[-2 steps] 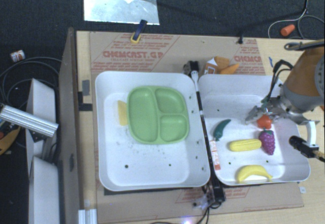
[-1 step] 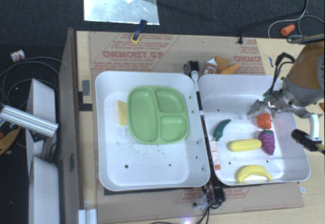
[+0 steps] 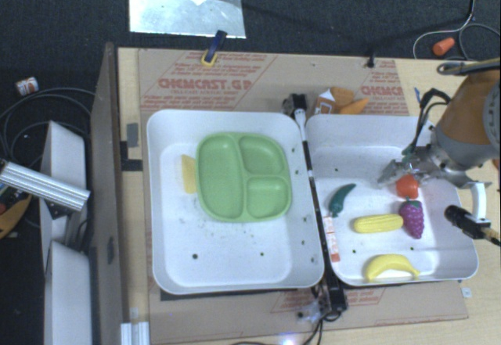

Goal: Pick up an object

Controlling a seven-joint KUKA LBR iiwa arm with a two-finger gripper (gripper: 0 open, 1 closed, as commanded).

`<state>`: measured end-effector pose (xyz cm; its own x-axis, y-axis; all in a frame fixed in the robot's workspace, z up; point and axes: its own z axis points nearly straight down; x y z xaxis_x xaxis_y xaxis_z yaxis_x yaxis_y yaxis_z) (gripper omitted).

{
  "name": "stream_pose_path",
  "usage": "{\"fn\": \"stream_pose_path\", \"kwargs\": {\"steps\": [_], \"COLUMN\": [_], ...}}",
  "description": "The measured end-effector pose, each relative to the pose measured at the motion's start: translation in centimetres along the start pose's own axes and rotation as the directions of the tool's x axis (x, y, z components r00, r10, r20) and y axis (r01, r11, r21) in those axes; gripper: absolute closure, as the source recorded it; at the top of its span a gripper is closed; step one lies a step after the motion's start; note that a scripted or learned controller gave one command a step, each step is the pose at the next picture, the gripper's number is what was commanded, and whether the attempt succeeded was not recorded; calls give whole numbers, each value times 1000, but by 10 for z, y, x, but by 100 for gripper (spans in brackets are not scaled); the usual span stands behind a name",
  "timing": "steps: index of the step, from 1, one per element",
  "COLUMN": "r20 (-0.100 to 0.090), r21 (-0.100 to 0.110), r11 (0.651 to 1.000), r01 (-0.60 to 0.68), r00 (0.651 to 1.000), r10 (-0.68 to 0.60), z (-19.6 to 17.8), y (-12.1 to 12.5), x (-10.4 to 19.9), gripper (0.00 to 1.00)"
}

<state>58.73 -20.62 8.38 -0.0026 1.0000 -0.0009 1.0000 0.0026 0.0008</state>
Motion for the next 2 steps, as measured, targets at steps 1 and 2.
{"fn": "stream_pose_path", "kwargs": {"steps": [1,2], "r20": [0,-1], "r21": [-2,-1], "r11": [1000,1000], "r01": [-1,-2], "r00": [1000,1000], "r10": [1,2], "z": [-21,-37], "y": [-6,-15], "x": [0,0], "gripper": [0,0]}}
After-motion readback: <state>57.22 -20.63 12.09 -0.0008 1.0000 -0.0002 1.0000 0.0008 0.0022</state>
